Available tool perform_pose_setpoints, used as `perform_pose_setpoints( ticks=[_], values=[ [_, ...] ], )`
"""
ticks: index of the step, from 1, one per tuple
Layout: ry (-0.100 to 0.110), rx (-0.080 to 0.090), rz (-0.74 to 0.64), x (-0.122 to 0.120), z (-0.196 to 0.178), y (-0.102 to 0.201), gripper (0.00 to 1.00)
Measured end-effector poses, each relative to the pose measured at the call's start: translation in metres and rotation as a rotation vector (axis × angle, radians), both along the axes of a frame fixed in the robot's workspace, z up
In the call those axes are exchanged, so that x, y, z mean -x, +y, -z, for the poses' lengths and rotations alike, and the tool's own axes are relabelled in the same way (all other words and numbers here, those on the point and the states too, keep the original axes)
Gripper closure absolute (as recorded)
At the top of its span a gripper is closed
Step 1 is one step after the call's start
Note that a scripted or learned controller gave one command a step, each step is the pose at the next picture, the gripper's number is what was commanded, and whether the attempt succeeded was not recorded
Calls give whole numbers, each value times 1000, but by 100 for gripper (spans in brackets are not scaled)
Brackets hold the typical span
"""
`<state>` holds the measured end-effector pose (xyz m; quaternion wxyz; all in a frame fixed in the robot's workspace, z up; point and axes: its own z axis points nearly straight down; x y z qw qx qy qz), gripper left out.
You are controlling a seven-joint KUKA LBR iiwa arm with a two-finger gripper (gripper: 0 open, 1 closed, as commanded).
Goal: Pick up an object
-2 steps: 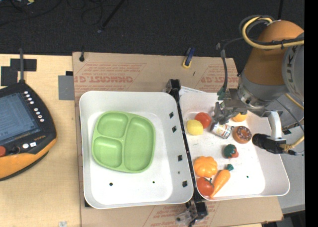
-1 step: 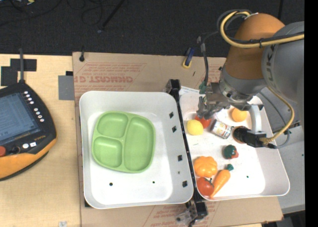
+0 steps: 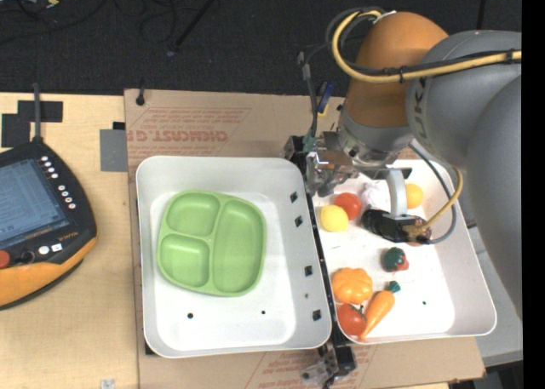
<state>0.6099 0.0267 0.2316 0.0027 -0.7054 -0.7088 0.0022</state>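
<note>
My gripper (image 3: 326, 171) hangs over the far left corner of the right bin (image 3: 460, 294), just beyond a red tomato (image 3: 348, 205) and a yellow lemon (image 3: 334, 220). Nothing can be seen held in it. A second yellow fruit (image 3: 414, 196) lies partly behind the wrist. Nearer the front lie a small red and green piece (image 3: 394, 260), an orange pepper (image 3: 352, 283), a carrot (image 3: 381, 309) and another red tomato (image 3: 351, 321).
The left bin (image 3: 162, 319) holds a green divided plate (image 3: 212, 243). A teach pendant (image 3: 38, 217) rests on the bench at far left. The arm's grey body covers the right bin's far right side.
</note>
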Motion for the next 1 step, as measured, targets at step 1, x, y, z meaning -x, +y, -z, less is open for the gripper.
perform_pose_setpoints(
  ticks=[1],
  values=[
    [4, 0, 0, 5, 15, 47, 100]
  ],
)
